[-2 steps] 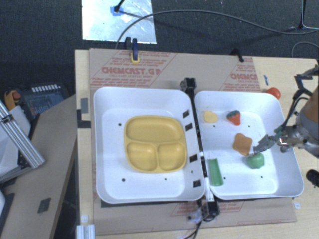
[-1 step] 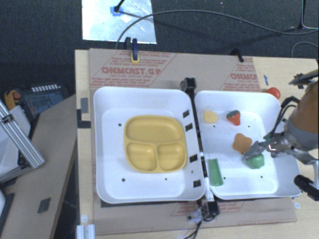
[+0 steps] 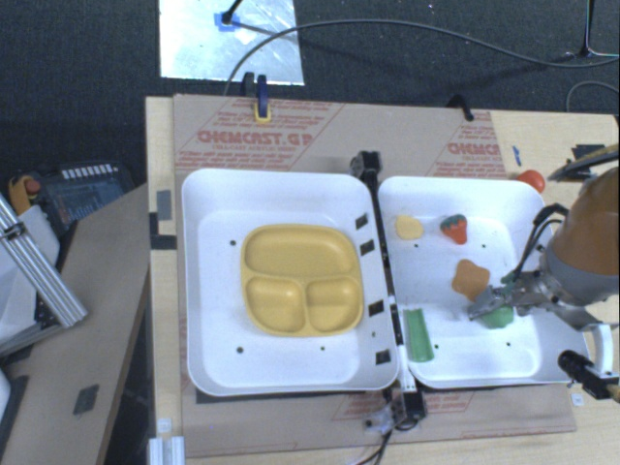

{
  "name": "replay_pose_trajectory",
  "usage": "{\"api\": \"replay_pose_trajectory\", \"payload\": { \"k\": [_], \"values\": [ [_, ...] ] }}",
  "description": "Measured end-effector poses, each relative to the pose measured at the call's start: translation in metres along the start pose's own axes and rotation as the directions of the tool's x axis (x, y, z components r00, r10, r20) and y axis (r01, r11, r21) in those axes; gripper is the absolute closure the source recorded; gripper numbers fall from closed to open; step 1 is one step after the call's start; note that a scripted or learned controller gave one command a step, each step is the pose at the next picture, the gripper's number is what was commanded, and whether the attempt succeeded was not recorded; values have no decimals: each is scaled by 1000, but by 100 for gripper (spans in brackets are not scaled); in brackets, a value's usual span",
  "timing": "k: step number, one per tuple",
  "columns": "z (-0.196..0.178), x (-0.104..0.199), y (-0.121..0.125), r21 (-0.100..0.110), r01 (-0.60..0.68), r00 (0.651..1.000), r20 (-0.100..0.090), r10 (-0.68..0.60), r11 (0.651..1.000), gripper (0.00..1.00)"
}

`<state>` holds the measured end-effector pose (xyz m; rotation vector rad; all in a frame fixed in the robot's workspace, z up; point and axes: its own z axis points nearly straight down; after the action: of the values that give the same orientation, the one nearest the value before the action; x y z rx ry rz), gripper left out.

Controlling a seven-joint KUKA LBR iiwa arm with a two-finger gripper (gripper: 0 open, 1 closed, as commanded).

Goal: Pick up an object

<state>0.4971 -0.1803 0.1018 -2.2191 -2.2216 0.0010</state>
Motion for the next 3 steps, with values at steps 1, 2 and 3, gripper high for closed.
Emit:
{"api": "replay_pose_trajectory", "payload": {
  "k": [1, 2, 3],
  "values": [
    [18, 0, 1, -1, 0, 1000, 0, 0, 1000, 0],
    [5, -1, 2, -7, 0, 1000, 3, 1, 1000, 100],
    [-59, 1, 5, -9, 3, 1000, 3, -3, 1000, 100]
  ]
}}
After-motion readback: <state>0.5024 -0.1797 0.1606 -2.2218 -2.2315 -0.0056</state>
